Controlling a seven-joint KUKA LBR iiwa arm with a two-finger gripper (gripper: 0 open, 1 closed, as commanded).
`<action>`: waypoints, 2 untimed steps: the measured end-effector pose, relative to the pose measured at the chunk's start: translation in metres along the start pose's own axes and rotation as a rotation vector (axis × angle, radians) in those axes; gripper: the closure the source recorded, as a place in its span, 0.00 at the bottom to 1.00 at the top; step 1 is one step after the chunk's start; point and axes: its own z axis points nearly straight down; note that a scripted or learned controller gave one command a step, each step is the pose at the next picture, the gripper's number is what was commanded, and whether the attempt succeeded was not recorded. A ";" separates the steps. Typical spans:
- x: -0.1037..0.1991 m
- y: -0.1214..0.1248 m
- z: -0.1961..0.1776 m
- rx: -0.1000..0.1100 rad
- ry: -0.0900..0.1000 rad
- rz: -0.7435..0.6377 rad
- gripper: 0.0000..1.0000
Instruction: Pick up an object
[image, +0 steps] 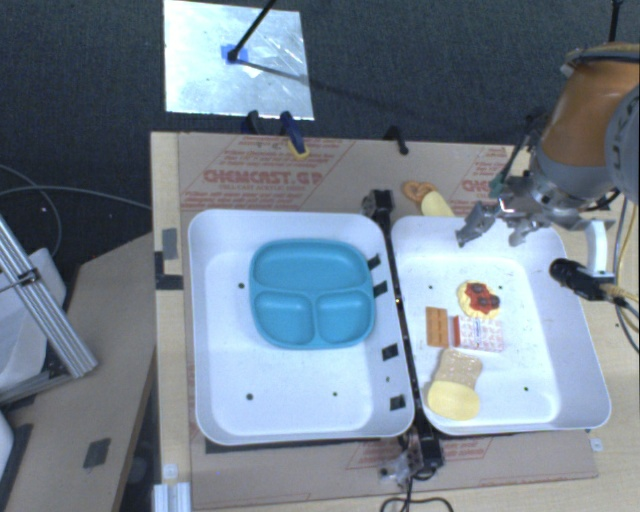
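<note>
The right white bin (560, 400) holds several small objects. A round yellow piece with a red top (479, 298) lies near its middle. Below it lie an orange-brown block (437, 325) and a red-and-white patterned packet (483, 336). A pale yellow and tan lump (455, 385) rests near the front edge. My gripper (494, 234) hangs over the bin's far edge, above and behind these objects. Its two fingers are spread open with nothing between them.
The left white bin (220, 400) holds a blue divided plate (311, 293). A yellow item with a brown end (430, 200) lies on the cardboard just behind the right bin. A black part (580, 278) juts over the right bin's right rim.
</note>
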 end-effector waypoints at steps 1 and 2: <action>-0.016 -0.025 0.130 -0.008 -0.006 0.002 0.00; 0.028 -0.061 0.123 -0.016 -0.006 -0.003 0.00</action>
